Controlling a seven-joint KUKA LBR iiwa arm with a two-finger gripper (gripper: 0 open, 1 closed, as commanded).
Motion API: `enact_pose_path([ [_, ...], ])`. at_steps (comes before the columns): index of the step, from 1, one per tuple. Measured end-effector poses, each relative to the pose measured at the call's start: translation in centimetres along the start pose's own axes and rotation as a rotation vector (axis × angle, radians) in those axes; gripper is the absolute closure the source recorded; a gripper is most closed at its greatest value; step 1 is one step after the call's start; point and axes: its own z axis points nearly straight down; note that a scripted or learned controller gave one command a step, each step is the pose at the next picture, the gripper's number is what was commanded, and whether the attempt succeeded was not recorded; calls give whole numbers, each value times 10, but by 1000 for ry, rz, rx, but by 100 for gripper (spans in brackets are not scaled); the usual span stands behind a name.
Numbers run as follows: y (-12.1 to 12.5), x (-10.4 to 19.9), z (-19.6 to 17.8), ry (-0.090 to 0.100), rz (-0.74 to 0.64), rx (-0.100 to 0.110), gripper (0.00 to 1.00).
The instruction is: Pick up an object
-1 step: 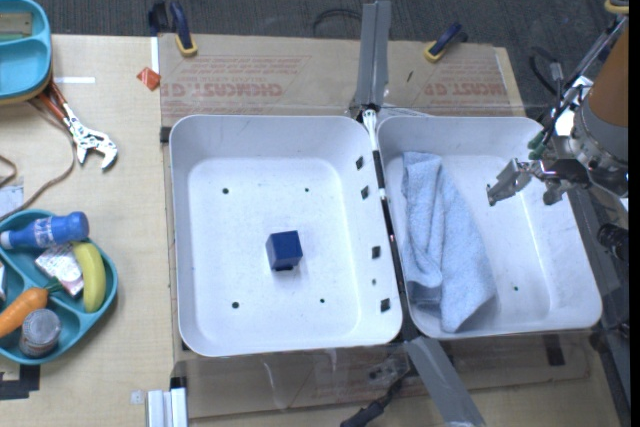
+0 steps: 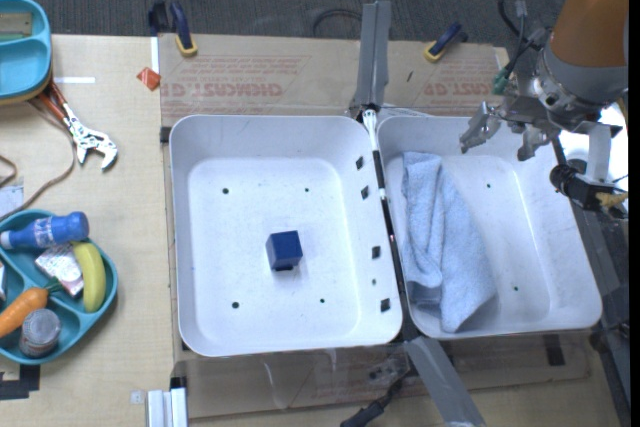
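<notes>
A small dark blue cube (image 2: 285,249) rests near the middle of the left bin (image 2: 200,215). A crumpled light blue towel (image 2: 440,237) lies along the left side of the right bin (image 2: 540,245). The gripper (image 2: 498,141) hangs over the far edge of the right bin, up and to the right of the towel and far from the cube. Its fingers (image 2: 472,135) are spread open and hold nothing.
Left of the bins, a blue tray (image 2: 100,300) holds a banana, a carrot, a bottle and a can. A wrench (image 2: 85,140) and a teal container (image 2: 25,45) lie further back. Two clamps (image 2: 178,27) pin the cardboard behind the bins.
</notes>
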Motion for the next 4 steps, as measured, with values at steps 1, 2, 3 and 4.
enact_pose_path([
  [1, 44, -105, 36, -1, 326, -1, 0],
  [2, 32, -63, 9, 0, 445, -1, 0],
  [3, 14, -24, 20, 0, 137, 1, 0],
  [4, -9, -65, 44, 1, 318, 2, 0],
])
